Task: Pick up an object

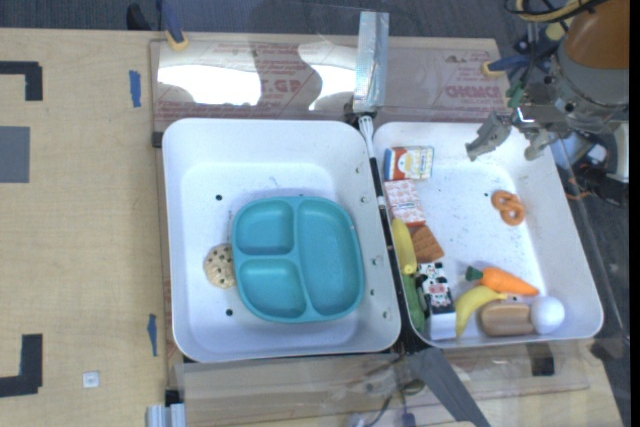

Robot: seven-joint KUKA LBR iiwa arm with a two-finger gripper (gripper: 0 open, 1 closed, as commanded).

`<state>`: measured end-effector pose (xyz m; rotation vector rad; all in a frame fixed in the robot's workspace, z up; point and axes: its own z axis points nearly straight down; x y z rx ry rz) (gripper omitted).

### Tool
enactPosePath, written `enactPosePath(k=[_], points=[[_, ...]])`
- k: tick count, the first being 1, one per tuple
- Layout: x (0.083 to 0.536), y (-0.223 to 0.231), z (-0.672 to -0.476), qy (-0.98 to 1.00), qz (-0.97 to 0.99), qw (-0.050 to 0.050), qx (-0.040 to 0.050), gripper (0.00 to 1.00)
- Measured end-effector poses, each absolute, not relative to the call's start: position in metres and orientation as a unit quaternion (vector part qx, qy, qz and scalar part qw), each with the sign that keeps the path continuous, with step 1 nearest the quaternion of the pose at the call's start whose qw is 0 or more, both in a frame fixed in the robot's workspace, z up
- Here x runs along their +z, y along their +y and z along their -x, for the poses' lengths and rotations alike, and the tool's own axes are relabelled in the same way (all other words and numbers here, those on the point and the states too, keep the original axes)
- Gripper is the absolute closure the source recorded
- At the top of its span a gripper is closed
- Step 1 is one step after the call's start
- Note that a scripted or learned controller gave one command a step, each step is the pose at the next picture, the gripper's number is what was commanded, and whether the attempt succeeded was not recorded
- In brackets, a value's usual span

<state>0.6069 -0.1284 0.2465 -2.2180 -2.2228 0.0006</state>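
Cookie [218, 265], round and speckled, touches the left rim of the teal three-compartment plastic tray [297, 257], right of which lies a small orange pretzel [509, 207], and above that hovers the grey two-finger gripper [512, 137], fingers spread, pinching nothing.

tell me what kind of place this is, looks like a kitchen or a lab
Most likely a robot lab bench set up for grasping trials, not a kitchen. Two shallow white bins sit on a plywood top, the food is toy-like, such as a carrot and pretzel, and a gripper hangs over the right bin.
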Motion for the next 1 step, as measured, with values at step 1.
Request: enactPosePath(k=[1], points=[[0.2637, -0.1161, -0.6507, -0.692, 0.721, -0.001, -0.001, 0.0]])
